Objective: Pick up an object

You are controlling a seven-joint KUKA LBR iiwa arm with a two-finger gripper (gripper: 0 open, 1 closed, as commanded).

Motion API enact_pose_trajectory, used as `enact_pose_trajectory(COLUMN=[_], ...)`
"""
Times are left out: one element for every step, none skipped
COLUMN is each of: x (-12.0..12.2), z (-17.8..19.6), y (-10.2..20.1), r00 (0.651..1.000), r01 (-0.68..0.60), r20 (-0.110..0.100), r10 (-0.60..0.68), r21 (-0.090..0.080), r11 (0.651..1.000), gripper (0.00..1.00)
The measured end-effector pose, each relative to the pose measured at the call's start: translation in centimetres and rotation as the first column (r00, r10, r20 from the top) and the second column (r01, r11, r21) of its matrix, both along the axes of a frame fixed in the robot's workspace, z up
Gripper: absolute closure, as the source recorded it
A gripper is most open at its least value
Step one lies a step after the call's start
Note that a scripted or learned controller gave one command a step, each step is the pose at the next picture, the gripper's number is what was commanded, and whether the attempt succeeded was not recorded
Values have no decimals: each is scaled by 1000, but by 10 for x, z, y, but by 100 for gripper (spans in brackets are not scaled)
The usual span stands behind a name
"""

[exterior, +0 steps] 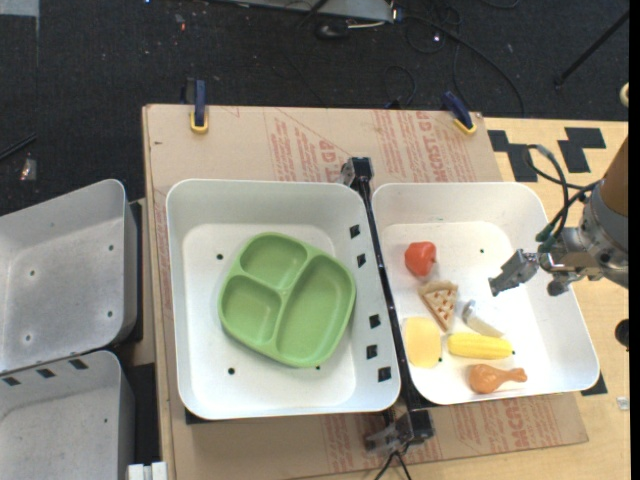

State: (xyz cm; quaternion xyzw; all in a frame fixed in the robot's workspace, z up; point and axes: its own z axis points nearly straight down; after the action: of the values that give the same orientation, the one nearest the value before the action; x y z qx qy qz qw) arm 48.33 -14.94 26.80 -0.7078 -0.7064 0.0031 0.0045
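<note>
Orange drumstick [496,377], yellow corn [480,346] and waffle [440,302] crowd below pincer [512,273].

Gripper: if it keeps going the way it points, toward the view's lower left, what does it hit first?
Likely the small grey-white piece just below-left of the gripper, beside the waffle wedge. Depth is unclear from above.

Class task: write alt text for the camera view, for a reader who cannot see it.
A gripper on a grey robot arm hangs over the right bin, which holds toy food: a tomato, waffle, corn and chicken leg. The left bin holds a green divided plate.
</note>
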Motion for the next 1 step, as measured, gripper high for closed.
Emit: enact_pose_trajectory(x=[2], z=[5], y=[0], r00=[1000], r01=[-3], r20=[10], r10=[3], r21=[-2], r11=[1000], gripper=[0])
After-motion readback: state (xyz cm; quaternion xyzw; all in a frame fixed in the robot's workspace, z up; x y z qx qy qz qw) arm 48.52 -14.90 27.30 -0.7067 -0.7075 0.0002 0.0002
